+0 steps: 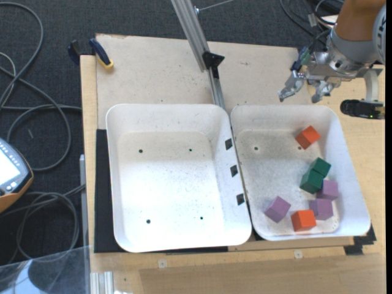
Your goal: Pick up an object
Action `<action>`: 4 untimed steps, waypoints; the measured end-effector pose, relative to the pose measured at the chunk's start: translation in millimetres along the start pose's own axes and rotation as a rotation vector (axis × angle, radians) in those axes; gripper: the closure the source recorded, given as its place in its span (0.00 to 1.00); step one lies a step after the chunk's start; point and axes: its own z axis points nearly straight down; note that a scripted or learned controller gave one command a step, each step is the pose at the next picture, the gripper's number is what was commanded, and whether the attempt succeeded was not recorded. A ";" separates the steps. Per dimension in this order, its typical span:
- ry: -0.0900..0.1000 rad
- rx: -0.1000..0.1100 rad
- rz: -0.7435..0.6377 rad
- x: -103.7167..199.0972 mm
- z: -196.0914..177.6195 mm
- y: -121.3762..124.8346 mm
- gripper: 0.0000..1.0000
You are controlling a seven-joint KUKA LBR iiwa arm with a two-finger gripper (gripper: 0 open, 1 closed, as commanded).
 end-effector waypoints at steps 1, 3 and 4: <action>-0.005 -0.014 0.003 -21.8 -100.6 -15.1 0.00; 0.001 -0.008 -0.001 36.8 -180.0 -114.9 0.00; 0.002 0.004 0.000 95.1 -40.4 -149.0 0.00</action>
